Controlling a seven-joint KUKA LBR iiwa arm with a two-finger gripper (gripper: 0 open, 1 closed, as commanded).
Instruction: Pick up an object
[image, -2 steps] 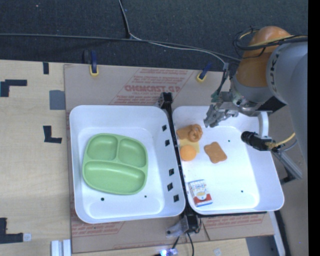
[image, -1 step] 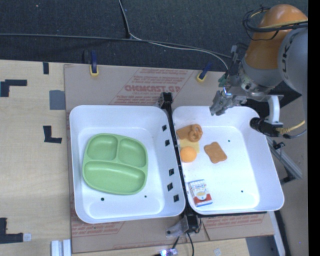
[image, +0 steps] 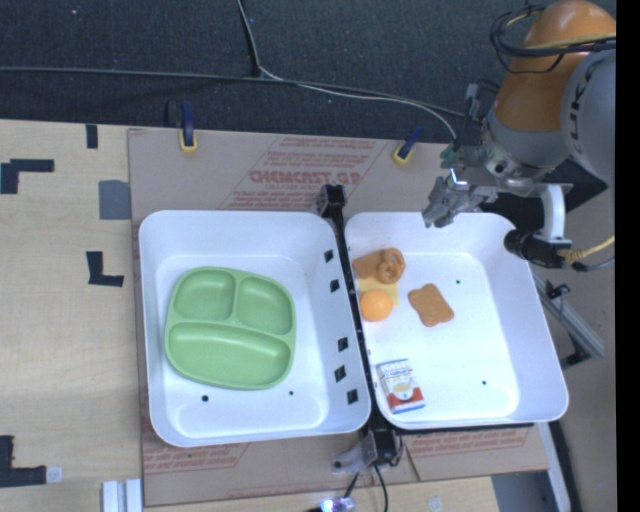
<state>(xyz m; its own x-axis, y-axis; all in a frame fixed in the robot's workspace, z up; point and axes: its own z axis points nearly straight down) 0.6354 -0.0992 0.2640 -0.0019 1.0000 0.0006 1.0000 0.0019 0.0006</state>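
Now gripper (image: 440, 212) hangs over right bin's (image: 500, 400) back rim, w/ nothing held.

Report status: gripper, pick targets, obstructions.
Gripper over right bin's far rim, holding nothing. Croissant, orange, toast piece, small carton lie in that bin, untouched. Nothing blocking; green tray in left bin.
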